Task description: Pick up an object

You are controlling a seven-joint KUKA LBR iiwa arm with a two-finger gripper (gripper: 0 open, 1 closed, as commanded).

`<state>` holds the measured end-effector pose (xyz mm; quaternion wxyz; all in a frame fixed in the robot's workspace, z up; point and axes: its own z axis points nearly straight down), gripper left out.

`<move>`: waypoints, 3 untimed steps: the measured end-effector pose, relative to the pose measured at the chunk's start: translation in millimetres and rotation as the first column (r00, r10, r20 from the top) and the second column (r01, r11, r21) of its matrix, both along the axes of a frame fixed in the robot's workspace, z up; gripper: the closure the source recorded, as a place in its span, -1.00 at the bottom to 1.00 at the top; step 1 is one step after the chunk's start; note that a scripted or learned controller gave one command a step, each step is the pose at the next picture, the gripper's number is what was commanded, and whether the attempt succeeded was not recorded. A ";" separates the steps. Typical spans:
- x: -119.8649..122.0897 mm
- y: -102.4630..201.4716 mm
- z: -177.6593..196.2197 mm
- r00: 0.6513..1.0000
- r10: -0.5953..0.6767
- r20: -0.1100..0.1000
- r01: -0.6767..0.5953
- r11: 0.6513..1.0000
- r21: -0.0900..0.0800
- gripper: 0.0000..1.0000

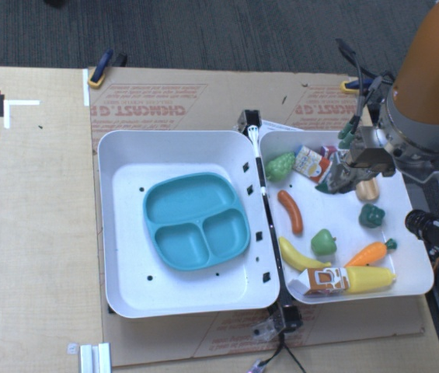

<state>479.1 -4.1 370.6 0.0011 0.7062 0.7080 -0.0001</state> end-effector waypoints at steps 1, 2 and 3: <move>-0.9 16.9 -76.5 1.000 -0.005 -0.004 0.005 1.000 0.000 1.00; -0.9 16.9 -76.5 1.000 -0.005 -0.003 0.005 1.000 0.000 -1.00; 47.3 -23.6 -147.4 1.000 -0.004 -0.004 0.004 1.000 0.001 -1.00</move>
